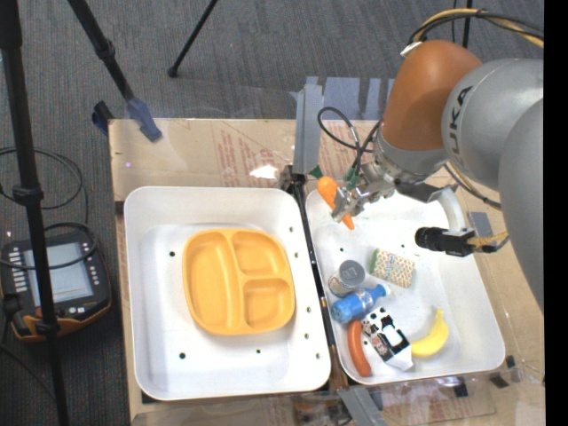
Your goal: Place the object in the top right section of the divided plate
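The yellow divided plate (188, 278) lies in the left white bin (151, 362); its top right section (257, 256) holds nothing. An orange carrot (328, 189) is at the top left corner of the right bin (484, 327). My gripper (344, 206) is shut on the carrot's middle, so the thick end sticks out to the upper left and the thin tip pokes out below. The carrot is to the right of the wall between the bins, and apart from the plate.
In the lower half of the right bin lie a grey can (349, 275), a blue bottle (355, 305), a patterned packet (392, 267), a red sausage (357, 348), a black-and-white item (387, 337) and a banana (430, 336). Tripod legs stand behind the bench.
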